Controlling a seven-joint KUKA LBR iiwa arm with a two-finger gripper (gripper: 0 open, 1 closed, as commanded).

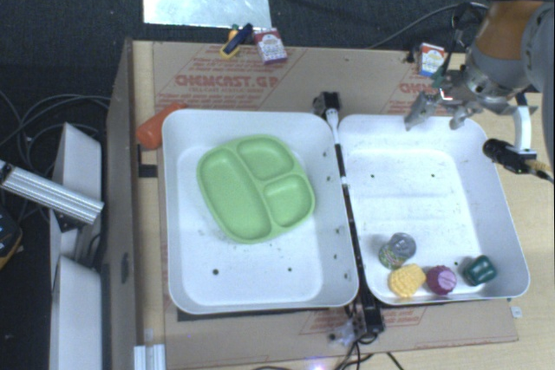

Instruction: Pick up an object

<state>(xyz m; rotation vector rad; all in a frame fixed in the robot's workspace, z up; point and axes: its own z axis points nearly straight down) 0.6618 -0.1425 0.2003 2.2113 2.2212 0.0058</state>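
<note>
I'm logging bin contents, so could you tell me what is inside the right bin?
The right bin holds four small things near its front edge: a silvery round piece, a yellow piece, a purple piece and a dark green piece. Nothing looks covered.

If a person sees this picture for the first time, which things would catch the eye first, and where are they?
Probably the light green divided plate, lying alone in the left bin. Next, four small objects clustered in the right bin's near corner: a silver can, a yellow piece, a purple piece and a dark green piece. The gripper hangs over that bin's far edge.
</note>
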